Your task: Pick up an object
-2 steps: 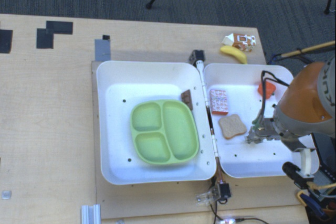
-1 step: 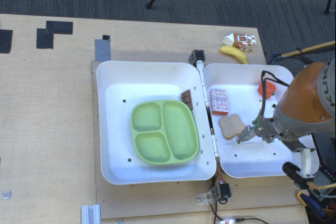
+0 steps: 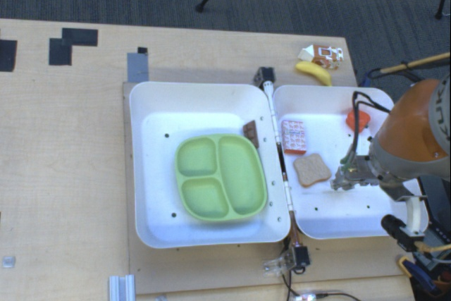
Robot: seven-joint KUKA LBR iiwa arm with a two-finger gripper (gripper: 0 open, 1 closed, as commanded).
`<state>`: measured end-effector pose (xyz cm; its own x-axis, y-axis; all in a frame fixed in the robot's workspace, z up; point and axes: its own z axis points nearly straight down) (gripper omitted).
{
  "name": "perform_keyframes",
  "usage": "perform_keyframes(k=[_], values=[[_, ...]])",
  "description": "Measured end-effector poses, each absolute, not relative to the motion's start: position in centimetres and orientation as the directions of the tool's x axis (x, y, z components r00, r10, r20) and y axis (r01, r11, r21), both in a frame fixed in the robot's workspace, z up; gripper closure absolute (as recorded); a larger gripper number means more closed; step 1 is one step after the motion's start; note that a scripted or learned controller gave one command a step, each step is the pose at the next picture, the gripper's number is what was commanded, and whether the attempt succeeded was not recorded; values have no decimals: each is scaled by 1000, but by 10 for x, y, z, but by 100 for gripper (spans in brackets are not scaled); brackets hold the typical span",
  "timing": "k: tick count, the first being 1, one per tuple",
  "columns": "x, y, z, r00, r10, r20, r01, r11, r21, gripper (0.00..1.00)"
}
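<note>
- Watching the feed from my desk. The arm (image 3: 416, 137) comes in from the right, and its orange band hangs over the right bin (image 3: 331, 218).
- The gripper (image 3: 343, 180) is low over the floor of that bin, just to the right of a slice of toast (image 3: 311, 169). It looks close to the toast, but I can't say whether it's touching.
- Honestly, I can't tell how wide the pincer is. The tip is a small dark blur from this angle, and I can't see anything caught in it.
- Other stuff in the right bin: a red and white packet (image 3: 293, 136) lies near the divider, just above the toast. A small orange-red thing (image 3: 356, 119) sits up by the far wall, partly behind a black cable.
- The left bin (image 3: 151, 151) holds a green sectioned plate (image 3: 221, 178) with three compartments, lying flat in the middle. A little brown piece (image 3: 250, 130) sits just off its upper right corner, near the divider.
- Outside the bins, on the bench (image 3: 63, 151) beyond the right bin's far edge, there's a banana (image 3: 313, 72) with a small carton (image 3: 325, 53) right next to it.
- So any of the pickable things in the right bin are still lying on the bin floor, with the toast the nearest one to the tool.
</note>
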<state>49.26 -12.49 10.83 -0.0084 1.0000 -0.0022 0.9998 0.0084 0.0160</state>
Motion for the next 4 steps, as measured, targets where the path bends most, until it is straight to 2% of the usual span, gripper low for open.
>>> perform_keyframes(k=[1,2,3,4], values=[[493,-125,108,-8,1000,-2,1000,8,16,0],[487,-194,162,-2,1000,-2,1000,2,4,0],[489,-170,86,-3,1000,-2,1000,3,6,0],[491,-169,98,-6,1000,-3,1000,6,12,100]])
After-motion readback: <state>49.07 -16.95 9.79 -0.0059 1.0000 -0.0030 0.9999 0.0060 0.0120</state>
